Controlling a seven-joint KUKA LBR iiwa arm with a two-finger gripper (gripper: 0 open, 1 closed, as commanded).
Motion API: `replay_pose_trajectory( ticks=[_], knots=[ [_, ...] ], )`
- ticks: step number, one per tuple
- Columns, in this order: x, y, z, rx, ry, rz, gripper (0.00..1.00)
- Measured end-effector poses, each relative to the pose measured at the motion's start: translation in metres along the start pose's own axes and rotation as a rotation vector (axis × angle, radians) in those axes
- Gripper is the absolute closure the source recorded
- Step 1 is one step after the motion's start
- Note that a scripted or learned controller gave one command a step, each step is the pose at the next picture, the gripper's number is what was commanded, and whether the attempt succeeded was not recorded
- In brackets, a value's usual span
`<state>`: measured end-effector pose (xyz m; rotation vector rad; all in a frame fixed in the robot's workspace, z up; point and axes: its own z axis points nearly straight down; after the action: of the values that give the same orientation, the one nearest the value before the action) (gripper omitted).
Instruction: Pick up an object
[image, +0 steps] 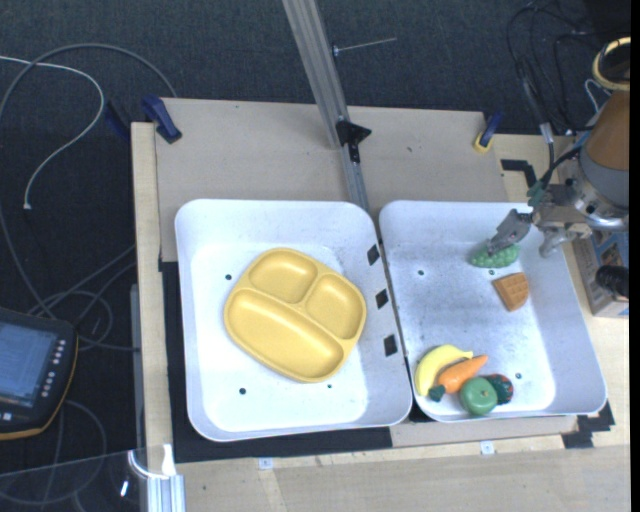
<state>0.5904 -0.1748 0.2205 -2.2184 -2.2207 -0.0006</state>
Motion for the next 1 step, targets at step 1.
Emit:
replay_pose_trajectory(
  ticks=[1],
  knots=[
    [0.0000,0.0000,0.0000,0.000,0.000,0.000,0.00]
  ],
)
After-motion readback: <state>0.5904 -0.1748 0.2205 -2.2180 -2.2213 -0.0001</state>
